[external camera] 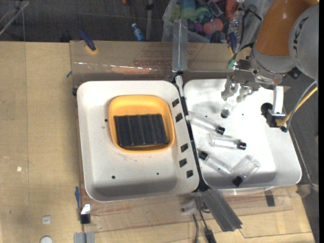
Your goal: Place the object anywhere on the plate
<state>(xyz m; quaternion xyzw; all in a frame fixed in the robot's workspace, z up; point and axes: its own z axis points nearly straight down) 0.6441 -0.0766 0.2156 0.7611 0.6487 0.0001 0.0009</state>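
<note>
My gripper (237,92) hangs open over the right bin (283,158), above 4 syringes (229,144); plate (139,105) sits left.

From my seat I see the grey KUKA arm with its orange band (281,22) reaching in from the right, its bulky wrist hanging at the upper right of the view. The two-finger metal gripper (236,91) points downward below the wrist, its pale fingertips (229,90) set slightly apart, with nothing visible between them. A white fitting sits on the wrist's right side.
</note>
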